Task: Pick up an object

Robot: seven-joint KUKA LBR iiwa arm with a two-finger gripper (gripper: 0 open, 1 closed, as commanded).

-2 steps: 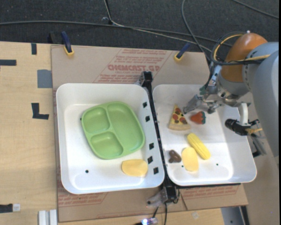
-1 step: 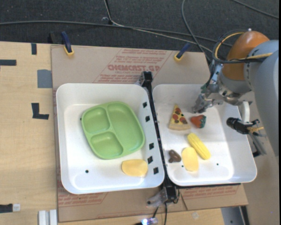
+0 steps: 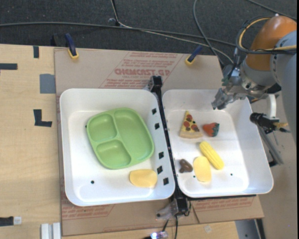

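Note:
The right bin (image 3: pixel 249 148) holds a pizza slice (image 3: pixel 190 125), a red strawberry-like piece (image 3: pixel 211 129), a corn cob (image 3: pixel 211 155), a pale yellow oval piece (image 3: pixel 202 169) and a small brown piece (image 3: pixel 185 166). In the left bin (image 3: pixel 72 133) lie a green divided tray (image 3: pixel 120 138) and a yellow-orange piece (image 3: pixel 143 178). My gripper (image 3: pixel 221 102) hangs over the far right part of the right bin, above and to the right of the strawberry. Nothing shows between its fingers.
A black divider (image 3: pixel 160 128) runs between the two bins. Cables (image 3: pixel 209 24) cross the dark floor behind the bench. Two blue-and-yellow clamps (image 3: pixel 71 46) (image 3: pixel 193 58) hold the cardboard sheet at the back edge.

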